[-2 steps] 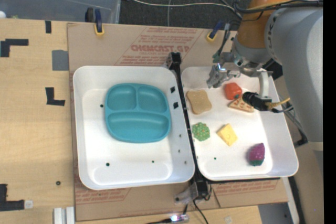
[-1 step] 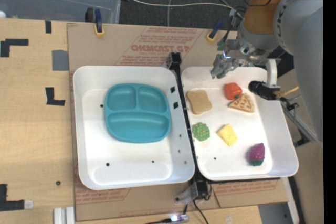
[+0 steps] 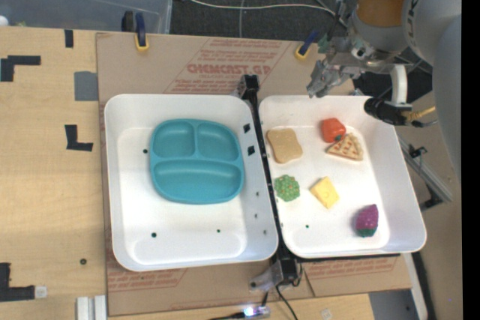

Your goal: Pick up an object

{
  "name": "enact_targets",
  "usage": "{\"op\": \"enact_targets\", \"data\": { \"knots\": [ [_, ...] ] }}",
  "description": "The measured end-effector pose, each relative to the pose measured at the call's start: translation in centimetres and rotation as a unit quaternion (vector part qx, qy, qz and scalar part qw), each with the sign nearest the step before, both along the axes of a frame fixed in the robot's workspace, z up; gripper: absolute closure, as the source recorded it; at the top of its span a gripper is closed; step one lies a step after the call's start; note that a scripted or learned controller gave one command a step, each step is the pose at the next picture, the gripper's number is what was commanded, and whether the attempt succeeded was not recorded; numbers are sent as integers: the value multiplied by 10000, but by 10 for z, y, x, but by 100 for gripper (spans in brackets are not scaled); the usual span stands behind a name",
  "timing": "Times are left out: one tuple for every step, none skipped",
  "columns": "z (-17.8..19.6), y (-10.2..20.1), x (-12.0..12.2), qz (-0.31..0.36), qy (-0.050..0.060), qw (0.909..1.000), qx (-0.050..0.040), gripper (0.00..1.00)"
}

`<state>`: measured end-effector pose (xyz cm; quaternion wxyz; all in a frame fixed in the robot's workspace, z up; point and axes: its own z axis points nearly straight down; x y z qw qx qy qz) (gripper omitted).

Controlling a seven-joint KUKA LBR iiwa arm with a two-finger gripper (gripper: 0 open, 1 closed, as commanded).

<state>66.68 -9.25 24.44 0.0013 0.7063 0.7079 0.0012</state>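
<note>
The right bin (image 3: 390, 161) holds several toy foods: a slice of toast (image 3: 284, 145), a red pepper (image 3: 333, 129), a pizza wedge (image 3: 346, 148), a green broccoli (image 3: 286, 188), a yellow cheese block (image 3: 325, 192) and a purple grape bunch (image 3: 367, 220). My gripper (image 3: 321, 85) hangs above the far edge of that bin, up and left of the red pepper. Its fingers point down and stand a little apart, with nothing between them.
The left bin (image 3: 124, 161) carries a teal divided plate (image 3: 196, 161). A black clip (image 3: 248, 86) sits where the two bins meet at the back. Cables run over the cardboard (image 3: 217, 64) behind the bins. The arm's grey body (image 3: 442, 26) looms over the right side.
</note>
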Motion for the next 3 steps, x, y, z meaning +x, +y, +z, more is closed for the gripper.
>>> {"op": "enact_targets", "data": {
  "knots": [
    [5, 50, -4, 16, 23, 10000, 6, 100],
    [1, 114, -9, 24, 30, 10000, 9, 100],
    [-9, 158, -2, 16, 26, 10000, 3, 100]
  ]
}}
